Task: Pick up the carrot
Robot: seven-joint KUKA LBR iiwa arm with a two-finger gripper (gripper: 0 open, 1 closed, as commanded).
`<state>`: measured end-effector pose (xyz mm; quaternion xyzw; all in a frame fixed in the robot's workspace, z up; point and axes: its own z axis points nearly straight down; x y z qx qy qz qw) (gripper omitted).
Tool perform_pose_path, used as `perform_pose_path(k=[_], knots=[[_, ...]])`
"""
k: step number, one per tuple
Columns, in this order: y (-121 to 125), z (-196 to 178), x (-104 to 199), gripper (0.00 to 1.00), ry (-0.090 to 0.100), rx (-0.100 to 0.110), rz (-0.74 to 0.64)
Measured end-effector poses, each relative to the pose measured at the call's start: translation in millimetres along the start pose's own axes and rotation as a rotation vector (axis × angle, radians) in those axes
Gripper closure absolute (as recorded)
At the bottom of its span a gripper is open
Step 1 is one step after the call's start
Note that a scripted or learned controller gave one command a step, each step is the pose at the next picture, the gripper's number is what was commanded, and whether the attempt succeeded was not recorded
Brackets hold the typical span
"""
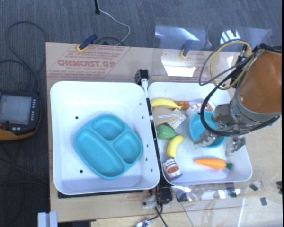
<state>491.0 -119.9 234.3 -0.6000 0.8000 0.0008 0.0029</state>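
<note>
1. I see the carrot [210, 163]: orange, tapered, green stub at its right end, lying flat on the right bin [241, 171] floor near the front wall.
2. The gripper [221, 144] hangs just behind the carrot; its fingers stand apart with nothing between them.
3. The right bin also holds two bananas [164, 103], a small can [172, 169] and a blue bowl [199, 126].
4. The left bin [61, 126] holds a blue divided plate [108, 145].
5. The arm covers part of the blue bowl.
</note>
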Motion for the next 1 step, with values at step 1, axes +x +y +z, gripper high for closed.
perform_pose_path(k=[1], knots=[[-3.7, 141.9, 28.3, 0.00, 0.003, 0.005, -0.205]])
